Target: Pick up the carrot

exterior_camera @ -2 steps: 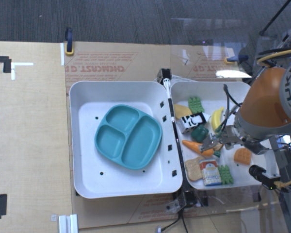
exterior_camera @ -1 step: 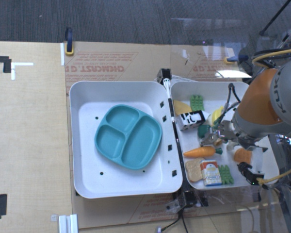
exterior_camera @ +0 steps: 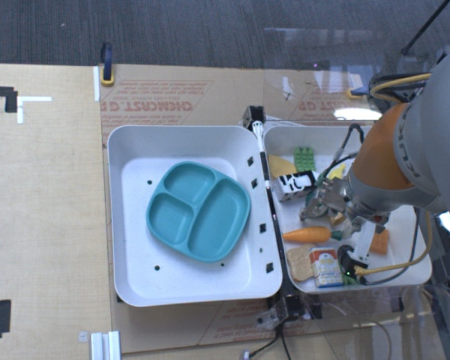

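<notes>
1. The carrot [exterior_camera: 307,235] lies flat in the right bin [exterior_camera: 420,270], near its left wall and a little toward the front edge, its thick end pointing right and its tip pointing left toward the divider.
2. The gripper [exterior_camera: 331,205] hangs low over the bin just behind the carrot, amid the clutter; whether it is released or clenched, I cannot tell from here, and nothing shows the carrot gripped.
3. Crowding it: a slice of bread [exterior_camera: 300,262] and a small carton [exterior_camera: 328,268] just in front, an orange block [exterior_camera: 379,241] to the right, a green brick [exterior_camera: 304,157] toward the back edge.
4. The left bin [exterior_camera: 127,276] carries a teal divided plate [exterior_camera: 199,211].
5. The carrot looks like a light, stiff plastic toy, smooth and tapered, so likely slippery. I'd take it across the thicker middle, where the sides are most nearly parallel.
</notes>
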Motion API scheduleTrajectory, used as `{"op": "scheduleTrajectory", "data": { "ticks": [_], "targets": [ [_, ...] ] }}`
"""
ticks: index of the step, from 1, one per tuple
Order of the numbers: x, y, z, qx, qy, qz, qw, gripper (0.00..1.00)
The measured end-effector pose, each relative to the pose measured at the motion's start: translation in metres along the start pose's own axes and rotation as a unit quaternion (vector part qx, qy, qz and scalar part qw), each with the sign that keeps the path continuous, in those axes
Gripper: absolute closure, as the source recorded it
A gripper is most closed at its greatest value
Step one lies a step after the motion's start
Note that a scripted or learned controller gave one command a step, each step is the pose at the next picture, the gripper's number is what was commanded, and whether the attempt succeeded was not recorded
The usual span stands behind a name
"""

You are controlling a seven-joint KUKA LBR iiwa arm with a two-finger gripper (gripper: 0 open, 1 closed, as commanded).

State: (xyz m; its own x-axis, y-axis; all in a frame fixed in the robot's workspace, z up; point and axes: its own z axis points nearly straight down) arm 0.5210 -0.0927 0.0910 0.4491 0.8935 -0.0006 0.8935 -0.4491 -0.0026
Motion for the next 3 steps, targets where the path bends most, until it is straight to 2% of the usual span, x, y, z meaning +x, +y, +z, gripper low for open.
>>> {"op": "scheduleTrajectory", "data": {
  "ticks": [1, 2, 3],
  "targets": [
    [-0.007, 0.001, 0.000, 0.001, 0.000, 0.164, 0.9865, 0.00],
    [-0.024, -0.024, 0.000, 0.001, 0.001, 0.244, 0.9698, 0.00],
    [-0.017, -0.026, 0.001, 0.001, 0.000, 0.320, 0.9476, 0.00]
  ]
}}
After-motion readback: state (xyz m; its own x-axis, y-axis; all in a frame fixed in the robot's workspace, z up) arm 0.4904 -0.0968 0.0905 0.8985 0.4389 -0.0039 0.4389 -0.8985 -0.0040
